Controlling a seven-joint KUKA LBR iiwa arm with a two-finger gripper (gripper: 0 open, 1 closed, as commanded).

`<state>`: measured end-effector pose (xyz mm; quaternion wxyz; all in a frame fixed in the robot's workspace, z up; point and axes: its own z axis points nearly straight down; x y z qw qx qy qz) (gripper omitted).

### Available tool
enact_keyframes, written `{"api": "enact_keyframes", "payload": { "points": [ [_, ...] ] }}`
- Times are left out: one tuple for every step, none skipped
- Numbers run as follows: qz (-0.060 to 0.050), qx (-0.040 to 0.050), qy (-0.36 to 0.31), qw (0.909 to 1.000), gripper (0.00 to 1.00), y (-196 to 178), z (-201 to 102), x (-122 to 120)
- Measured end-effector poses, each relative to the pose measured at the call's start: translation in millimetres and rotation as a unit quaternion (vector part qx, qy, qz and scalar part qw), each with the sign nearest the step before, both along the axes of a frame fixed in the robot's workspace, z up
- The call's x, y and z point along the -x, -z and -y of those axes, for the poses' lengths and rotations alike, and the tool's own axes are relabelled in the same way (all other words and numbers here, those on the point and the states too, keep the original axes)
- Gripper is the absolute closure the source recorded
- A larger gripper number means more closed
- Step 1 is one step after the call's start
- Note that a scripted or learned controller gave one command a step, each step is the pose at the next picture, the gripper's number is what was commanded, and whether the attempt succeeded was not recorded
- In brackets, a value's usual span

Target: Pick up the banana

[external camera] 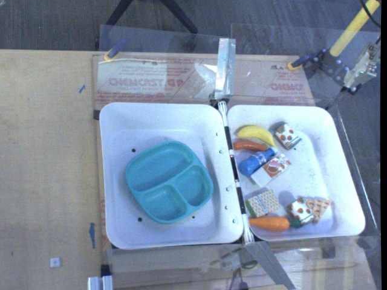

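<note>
Lying curved in the right bin (346, 183), close to its far left corner: the banana (255, 132), yellow and untouched, resting against an orange-red sausage-like piece (248, 145) just on its near side. Sitting just right of the banana, a small printed packet (287, 136). Lying nearer the middle, a blue bottle (256, 162) touching a white carton (272, 167) with a red picture. Crowding the bin's near edge, a checkered packet (262, 203), an orange carrot (269, 223) and a waffle-patterned toy (309, 209). Occupying the left bin (110, 162), a teal divided plate (169, 181) lying flat. Standing side by side on the pale wooden table (42, 162), both bins, with a clear sheet (157, 80) bearing red print behind them. No telling whether the gripper is open or closed
</note>
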<state>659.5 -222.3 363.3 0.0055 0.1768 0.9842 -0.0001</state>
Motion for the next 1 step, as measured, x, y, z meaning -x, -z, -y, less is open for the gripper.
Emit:
{"api": "enact_keyframes", "payload": {
  "points": [
    [-0.003,-0.0018,0.191,0.9816,1.00,28.2,0.5,3.7]
  ]
}}
